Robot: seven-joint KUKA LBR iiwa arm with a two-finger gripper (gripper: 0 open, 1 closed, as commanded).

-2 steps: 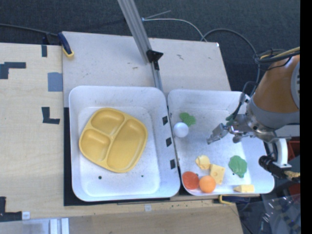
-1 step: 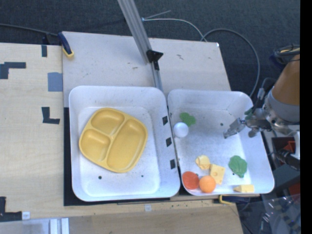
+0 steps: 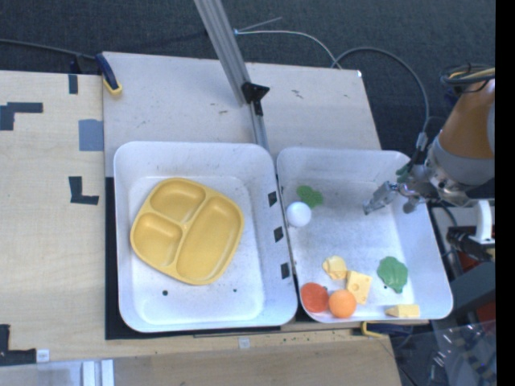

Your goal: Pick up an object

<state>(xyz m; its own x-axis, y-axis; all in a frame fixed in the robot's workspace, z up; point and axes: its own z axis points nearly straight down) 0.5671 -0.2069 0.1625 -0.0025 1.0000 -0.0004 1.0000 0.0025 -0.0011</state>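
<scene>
Robot arm with its claw [image 3: 392, 199] over the right bin [image 3: 354, 163] of small toy foods on a pale worktop [image 3: 177, 103].

The claw's two fingers are spread open with nothing between them, above the bin's upper right part. Near the bin's left wall lie a white ball [image 3: 298, 214] and, just beside it, a green leafy piece [image 3: 309, 195]. Toward the near edge sit a yellow lump [image 3: 335, 267], a cheese wedge [image 3: 359, 285], a red tomato [image 3: 315, 297] touching an orange ball [image 3: 343, 304], a green leaf [image 3: 393, 273] and a small yellow block [image 3: 402, 311] lying lengthwise along the near wall. The left bin [image 3: 129, 167] holds a yellow divided plate [image 3: 187, 230], its long axis tilted. A metal pole [image 3: 225, 43] slants across the worktop behind the bins.
</scene>
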